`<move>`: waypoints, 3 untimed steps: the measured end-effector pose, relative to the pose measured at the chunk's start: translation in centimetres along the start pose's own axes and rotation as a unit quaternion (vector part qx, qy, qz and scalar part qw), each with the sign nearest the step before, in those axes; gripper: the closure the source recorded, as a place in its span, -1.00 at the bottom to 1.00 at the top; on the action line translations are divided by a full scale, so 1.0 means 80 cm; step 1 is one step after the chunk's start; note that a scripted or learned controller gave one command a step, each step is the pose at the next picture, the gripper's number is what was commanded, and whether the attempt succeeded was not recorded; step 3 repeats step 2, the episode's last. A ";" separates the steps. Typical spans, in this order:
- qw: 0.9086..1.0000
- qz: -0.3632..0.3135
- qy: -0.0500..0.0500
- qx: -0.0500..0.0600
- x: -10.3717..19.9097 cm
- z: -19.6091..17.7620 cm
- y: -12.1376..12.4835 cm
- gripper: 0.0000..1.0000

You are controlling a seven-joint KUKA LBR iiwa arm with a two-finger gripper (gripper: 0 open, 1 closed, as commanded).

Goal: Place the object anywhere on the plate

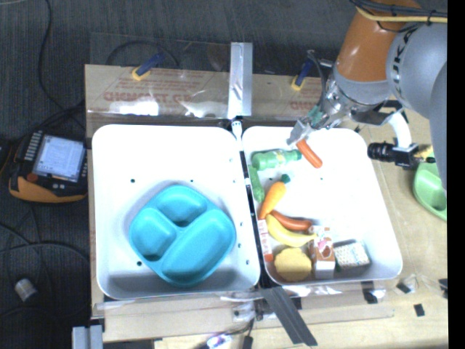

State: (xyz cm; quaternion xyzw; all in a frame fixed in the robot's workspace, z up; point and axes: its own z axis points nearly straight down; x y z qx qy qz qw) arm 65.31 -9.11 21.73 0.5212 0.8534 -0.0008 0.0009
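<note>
From the camera view, the gripper [304, 138] hangs over the far part of the right bin [378, 195], its fingers closed on a small orange sausage [309, 153] held just above the bin floor. A green bottle [273, 159] lies just beside it, with a carrot [273, 197], a banana [288, 230] and a lemon [292, 263] nearer the camera. The blue plate [183, 231], split into compartments, sits in the left bin [116, 158], well apart from the sausage.
</note>
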 end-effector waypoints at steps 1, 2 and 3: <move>1.000 0.000 0.000 0.000 0.000 0.000 0.000 -1.00; 0.998 0.057 0.002 0.000 0.052 0.025 0.038 -1.00; 0.998 0.057 0.002 0.000 0.052 0.025 0.038 -1.00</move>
